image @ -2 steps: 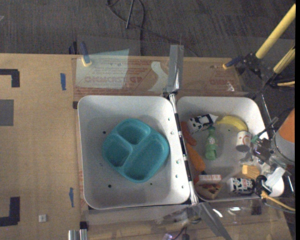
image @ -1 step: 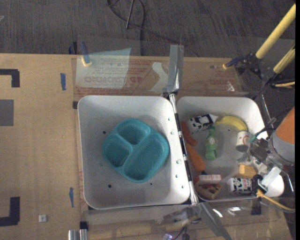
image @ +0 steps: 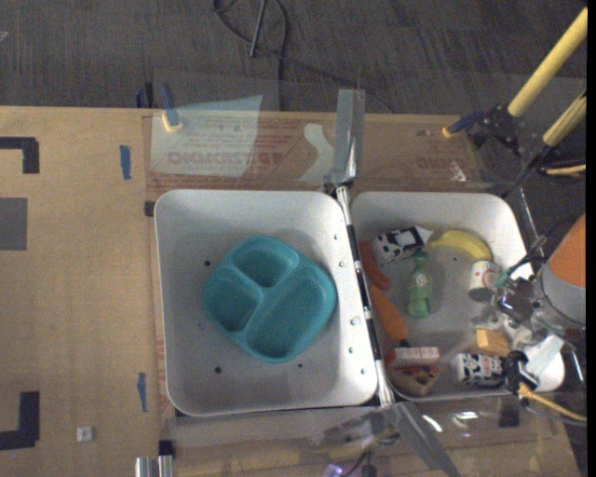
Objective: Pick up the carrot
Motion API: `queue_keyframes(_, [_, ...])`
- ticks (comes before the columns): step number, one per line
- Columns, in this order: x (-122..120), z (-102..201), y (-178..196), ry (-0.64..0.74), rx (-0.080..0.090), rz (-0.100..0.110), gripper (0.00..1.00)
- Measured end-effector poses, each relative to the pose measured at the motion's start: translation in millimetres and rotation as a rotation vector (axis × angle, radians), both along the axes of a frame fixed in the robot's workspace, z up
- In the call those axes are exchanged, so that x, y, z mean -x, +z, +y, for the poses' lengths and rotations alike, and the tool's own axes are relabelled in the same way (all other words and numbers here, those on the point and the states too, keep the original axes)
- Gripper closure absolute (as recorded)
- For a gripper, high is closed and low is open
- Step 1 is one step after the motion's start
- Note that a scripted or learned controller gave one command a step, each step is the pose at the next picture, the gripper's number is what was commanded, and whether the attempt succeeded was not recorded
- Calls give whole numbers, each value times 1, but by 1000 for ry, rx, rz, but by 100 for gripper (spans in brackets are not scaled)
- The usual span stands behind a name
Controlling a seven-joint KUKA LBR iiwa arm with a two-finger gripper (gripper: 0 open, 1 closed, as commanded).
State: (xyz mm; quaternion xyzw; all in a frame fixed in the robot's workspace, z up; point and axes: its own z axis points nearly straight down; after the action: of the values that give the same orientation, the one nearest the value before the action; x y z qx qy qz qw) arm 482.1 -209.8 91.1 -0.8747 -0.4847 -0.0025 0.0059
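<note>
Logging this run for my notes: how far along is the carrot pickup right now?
Nothing looks done yet. The carrot lies against the left wall of the right bin, beside the green bottle. In hand: the arm sits at the bin's right edge, with the claw well away from the carrot and no carrot in it. Left: crossing the bin, gripping the carrot and lifting it.

Robotics lab, taped cardboard bench (image: 74,279), two white bins (image: 177,373), loose cables (image: 251,28) on grey carpet floor
</note>
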Motion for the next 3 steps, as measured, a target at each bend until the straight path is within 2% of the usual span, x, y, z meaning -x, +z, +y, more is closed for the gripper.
queue_keyframes(1, [-2,1,0,-98,1,-8,100])
queue_keyframes(2, [-1,22,-1,-228,20,-12,100])
queue_keyframes(3, [-2,50,-1,-520,18,-17,100])
